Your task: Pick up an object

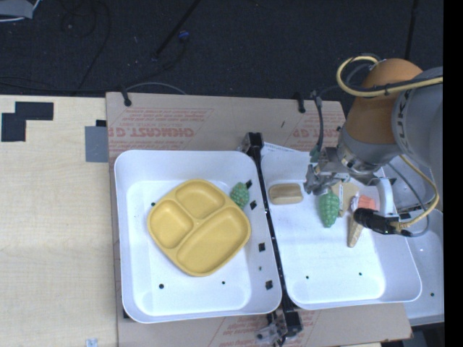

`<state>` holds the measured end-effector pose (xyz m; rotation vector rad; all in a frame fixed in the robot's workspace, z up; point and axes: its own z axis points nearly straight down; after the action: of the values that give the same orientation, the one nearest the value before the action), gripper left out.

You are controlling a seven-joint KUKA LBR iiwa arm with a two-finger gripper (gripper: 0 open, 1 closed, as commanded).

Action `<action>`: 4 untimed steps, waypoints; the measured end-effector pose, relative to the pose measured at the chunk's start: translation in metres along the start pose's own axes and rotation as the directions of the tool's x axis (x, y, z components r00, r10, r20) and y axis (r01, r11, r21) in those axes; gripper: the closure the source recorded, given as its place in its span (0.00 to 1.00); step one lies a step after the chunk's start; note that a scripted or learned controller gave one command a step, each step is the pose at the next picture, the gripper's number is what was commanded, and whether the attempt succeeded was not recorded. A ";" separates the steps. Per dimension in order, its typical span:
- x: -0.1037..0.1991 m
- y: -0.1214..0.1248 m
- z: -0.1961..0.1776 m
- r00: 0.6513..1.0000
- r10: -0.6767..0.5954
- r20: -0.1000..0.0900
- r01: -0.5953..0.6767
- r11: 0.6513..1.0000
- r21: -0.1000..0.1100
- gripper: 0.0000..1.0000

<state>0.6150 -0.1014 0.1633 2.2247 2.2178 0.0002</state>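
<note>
In the right bin (340, 280) a tan, bread-like piece (286, 193) lies near the upper left. To its right lies a green bumpy object (329, 210). Further right are an orange piece (366, 202) and a tan cone-shaped piece (354, 230). My gripper (322, 180) hangs low over the upper part of the right bin, between the tan piece and the top of the green object. It sits right at the green object's upper end. The wrist hides how the gripper stands.
The left bin (137, 266) holds a yellow divided plate (199, 226) and a small green object (239, 193) by the plate's upper right. A black divider (264, 223) runs between the bins. The arm's body and cables (391, 114) cover the right bin's upper right corner.
</note>
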 end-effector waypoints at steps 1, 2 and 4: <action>-0.001 0.000 -0.039 1.000 -0.004 0.000 0.004 1.000 0.000 1.00; 0.054 -0.010 -0.047 1.000 -0.008 -0.002 0.008 1.000 0.004 1.00; 0.156 -0.016 -0.064 1.000 -0.009 -0.002 0.009 1.000 0.003 1.00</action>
<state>0.5997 0.0551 0.2273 2.2172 2.2297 -0.0008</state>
